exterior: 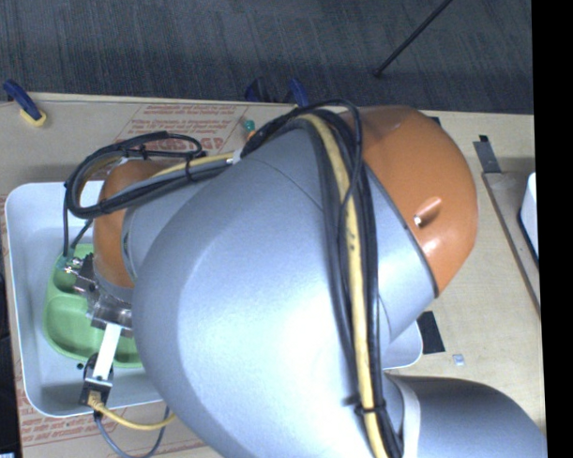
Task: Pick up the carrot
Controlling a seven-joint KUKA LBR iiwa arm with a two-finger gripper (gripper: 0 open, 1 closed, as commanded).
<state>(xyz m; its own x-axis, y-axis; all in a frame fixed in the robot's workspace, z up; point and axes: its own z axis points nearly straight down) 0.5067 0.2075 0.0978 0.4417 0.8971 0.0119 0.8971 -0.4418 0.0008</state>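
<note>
My grey arm [298,298] with its orange band [427,209] covers most of the camera view, reaching from the right over the left bin [25,279]. The wrist end [105,277] hangs low inside that bin, right over a green object [59,311] that lies against the bin's left side. The gripper itself is hidden under the wrist. No carrot can be made out; the arm hides much of both bins.
Black and yellow cables [125,163] loop from the arm over the left bin's back edge, and a yellow cable [134,421] trails past its front rim. A blue clamp [24,101] sits at the bench's back left corner.
</note>
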